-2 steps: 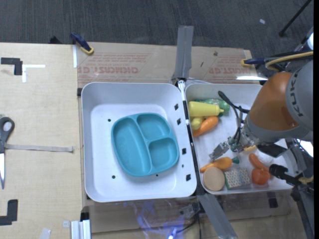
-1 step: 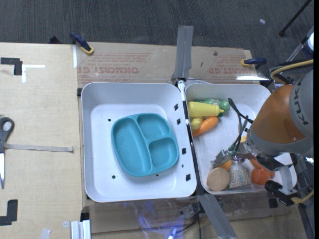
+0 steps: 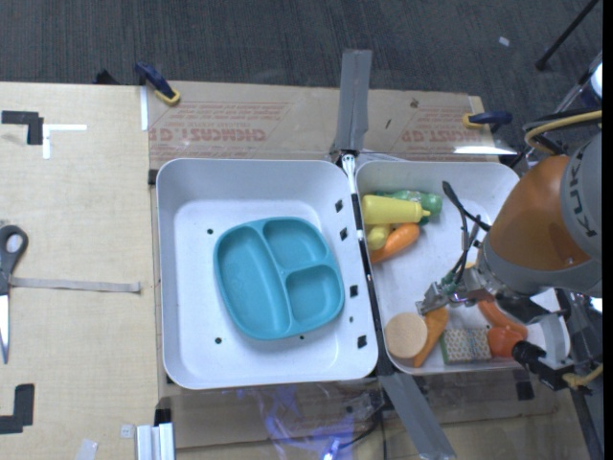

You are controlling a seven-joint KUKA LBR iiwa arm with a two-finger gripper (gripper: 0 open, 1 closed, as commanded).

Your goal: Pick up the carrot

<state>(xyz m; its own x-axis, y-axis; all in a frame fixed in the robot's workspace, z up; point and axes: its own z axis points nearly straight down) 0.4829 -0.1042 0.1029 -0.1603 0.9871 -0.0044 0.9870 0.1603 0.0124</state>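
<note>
The carrot [image 3: 397,241] is an orange tapered piece lying at a slant near the left wall of the right bin [image 3: 431,171]. It rests just below a yellow corn cob with green leaves [image 3: 397,207] and touches a small yellow piece [image 3: 376,238]. My gripper [image 3: 439,297] hangs low over the front half of the same bin, below and to the right of the carrot and apart from it. It sits right above an orange wedge [image 3: 434,332] and a round tan disc [image 3: 406,334]. The arm's orange band [image 3: 536,223] covers the bin's right side.
A teal divided plate [image 3: 278,278] lies in the left bin [image 3: 177,286]. A green-and-white checked item [image 3: 465,345] and an orange-red item [image 3: 504,337] lie at the right bin's front. Scissors [image 3: 8,257] rest on the wooden bench at far left.
</note>
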